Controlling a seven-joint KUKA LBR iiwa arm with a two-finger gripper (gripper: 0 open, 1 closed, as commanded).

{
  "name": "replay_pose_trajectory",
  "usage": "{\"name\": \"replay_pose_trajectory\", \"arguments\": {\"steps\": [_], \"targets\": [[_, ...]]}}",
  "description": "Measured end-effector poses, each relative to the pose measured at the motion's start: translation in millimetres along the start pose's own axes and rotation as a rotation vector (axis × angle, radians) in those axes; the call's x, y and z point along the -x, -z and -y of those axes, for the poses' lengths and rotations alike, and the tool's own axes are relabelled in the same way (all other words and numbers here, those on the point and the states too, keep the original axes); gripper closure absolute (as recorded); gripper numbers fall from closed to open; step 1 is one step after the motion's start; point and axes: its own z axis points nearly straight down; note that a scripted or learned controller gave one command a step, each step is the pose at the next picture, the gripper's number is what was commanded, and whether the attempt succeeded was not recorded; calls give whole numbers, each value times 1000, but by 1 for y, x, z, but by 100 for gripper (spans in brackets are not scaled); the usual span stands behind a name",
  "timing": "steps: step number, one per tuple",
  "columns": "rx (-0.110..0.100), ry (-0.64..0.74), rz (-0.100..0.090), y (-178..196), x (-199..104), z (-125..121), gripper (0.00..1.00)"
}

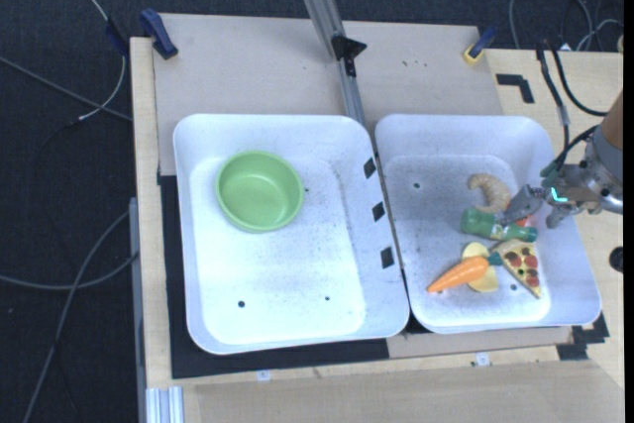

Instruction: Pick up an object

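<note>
The tabletop (297,381) carries two white bins side by side. The left bin (277,312) holds a green bowl (260,190). The right bin (436,163) holds a cluster of toys: an orange carrot (458,273) pointing left, a pizza slice (522,264) with red dots, a green piece (485,222), a tan curved piece (487,184). The gripper (535,208) hangs over the cluster, its fingers spread, pinching nothing visible.

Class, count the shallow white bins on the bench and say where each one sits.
2. The left bin holds a green bowl. The right bin sits beside it, holding a cluster of small toy foods near the gripper.
</note>
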Motion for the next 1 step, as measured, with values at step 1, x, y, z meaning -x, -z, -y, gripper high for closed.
{"name": "replay_pose_trajectory", "arguments": {"steps": [1], "targets": [[4,1,1,2,0,-1,0]]}}
